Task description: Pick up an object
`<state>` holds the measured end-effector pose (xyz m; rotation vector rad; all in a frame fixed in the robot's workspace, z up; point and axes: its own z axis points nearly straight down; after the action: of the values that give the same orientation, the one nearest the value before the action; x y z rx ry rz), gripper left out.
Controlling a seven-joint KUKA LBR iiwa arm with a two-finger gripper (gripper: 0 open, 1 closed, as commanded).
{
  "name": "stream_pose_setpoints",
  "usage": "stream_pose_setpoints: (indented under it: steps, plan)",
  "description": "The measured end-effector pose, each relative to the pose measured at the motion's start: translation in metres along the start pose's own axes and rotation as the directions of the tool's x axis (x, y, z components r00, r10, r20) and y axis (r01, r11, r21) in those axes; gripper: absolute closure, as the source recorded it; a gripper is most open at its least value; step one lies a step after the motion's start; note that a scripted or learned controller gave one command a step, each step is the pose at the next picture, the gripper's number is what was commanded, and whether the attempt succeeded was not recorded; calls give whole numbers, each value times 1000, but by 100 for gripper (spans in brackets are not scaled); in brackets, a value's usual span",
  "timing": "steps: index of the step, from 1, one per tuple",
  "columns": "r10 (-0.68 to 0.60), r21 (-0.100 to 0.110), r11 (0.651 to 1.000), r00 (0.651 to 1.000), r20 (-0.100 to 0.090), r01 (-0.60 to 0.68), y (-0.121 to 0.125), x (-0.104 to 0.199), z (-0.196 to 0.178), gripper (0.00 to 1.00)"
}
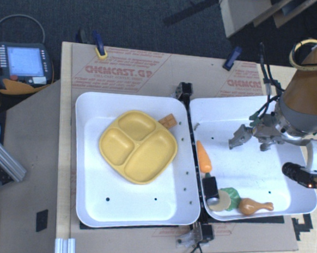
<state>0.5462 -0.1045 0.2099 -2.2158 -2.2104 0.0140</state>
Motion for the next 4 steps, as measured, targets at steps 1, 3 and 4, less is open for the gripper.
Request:
stream_pose_setpoints:
  steps: [1,3,4]
  plan:
    - [-3,-14,1000,1000,1,3,3,0,-7,0]
    - [-1,-12,1000,1000,1,1,4,4,77,0]
    - [1,-18,1000,1000,5,-1,6,1,123,0]
